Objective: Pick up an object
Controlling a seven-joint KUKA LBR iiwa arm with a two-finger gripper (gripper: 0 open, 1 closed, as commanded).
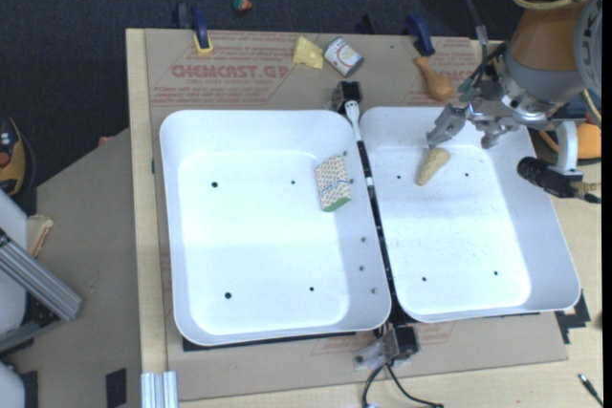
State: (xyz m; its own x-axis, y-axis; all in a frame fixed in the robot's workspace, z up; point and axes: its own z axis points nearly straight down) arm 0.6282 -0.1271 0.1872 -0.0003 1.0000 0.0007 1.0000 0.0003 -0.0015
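Two bins here: a patterned packet [333,182] lies in the left bin [258,301], and a tan cone-shaped piece [431,166] sits upper middle of the right bin [478,282]. I'd drop straight down and centre the fingers across the cone's narrow width. The pincer [466,127] hangs spread, nothing in it, just up-right of the cone.

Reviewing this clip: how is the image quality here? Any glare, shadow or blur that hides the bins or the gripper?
Camera view: lighting is even, the left bin and right bin bright white with mild washout but no hard glare; soft shadows lie under the patterned packet and the tan cone-shaped object; the gripper looks slightly soft, its fingers hard to resolve.
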